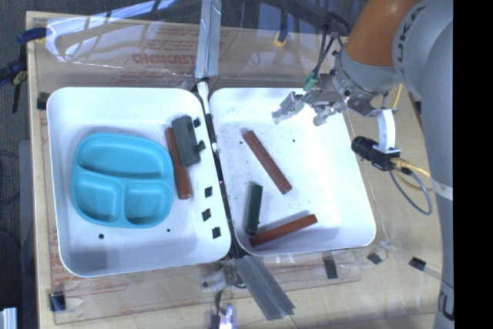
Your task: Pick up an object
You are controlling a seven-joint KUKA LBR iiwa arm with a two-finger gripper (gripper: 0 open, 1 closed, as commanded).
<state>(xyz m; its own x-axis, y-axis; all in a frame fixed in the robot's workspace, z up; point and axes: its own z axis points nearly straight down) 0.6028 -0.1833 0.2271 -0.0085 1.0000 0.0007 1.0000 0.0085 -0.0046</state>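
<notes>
Gripper [306,109] hangs over the right bin's [350,166] far edge, fingers apart, holding nothing. The brown stick [267,160] mid-bin looks rigid and light; grasp across its narrow middle.

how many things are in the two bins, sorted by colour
Reddish-brown sticks: 3
Dark blocks: 2
Blue divided tray: 1
Total: 6
</notes>
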